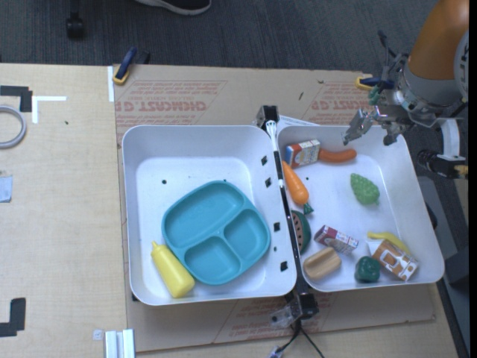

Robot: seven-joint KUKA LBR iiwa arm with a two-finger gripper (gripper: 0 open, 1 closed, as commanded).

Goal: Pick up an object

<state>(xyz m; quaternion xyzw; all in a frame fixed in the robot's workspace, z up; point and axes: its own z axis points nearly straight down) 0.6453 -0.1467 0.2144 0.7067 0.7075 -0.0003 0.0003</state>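
Gripper (370, 127): hangs over the far rim of the right bin (421, 200), fingers spread, nothing between them. Nearest candidate, sausage (337, 155): lies on the bin floor just below and left of the fingertips in the camera view, long axis running left-right, its left end touching the small carton (302, 153).

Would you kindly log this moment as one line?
gripper: above right bin far edge, holding nothing | nearest: sausage, carton | left bin: tray, yellow bottle
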